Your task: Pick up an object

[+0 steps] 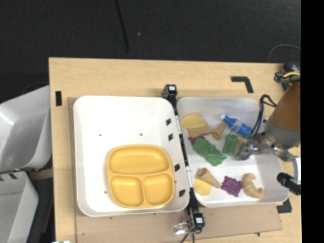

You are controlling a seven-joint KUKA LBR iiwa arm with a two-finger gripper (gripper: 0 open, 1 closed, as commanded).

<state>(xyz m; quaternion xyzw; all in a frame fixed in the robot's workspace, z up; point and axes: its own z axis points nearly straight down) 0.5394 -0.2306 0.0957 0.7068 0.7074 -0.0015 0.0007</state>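
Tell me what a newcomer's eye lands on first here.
First the yellow divided tray, lying alone in the left bin toward its near edge. Next the heap of toy food in the right bin: a green piece, a blue bottle, purple grapes and a croissant. The gripper hangs low at that heap's right side.

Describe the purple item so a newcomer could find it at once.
Look in the right-hand white bin, along its near edge. The purple grape bunch lies there between a cone-shaped piece on its left and a tan croissant on its right. It is the only purple, knobbly thing in that bin.
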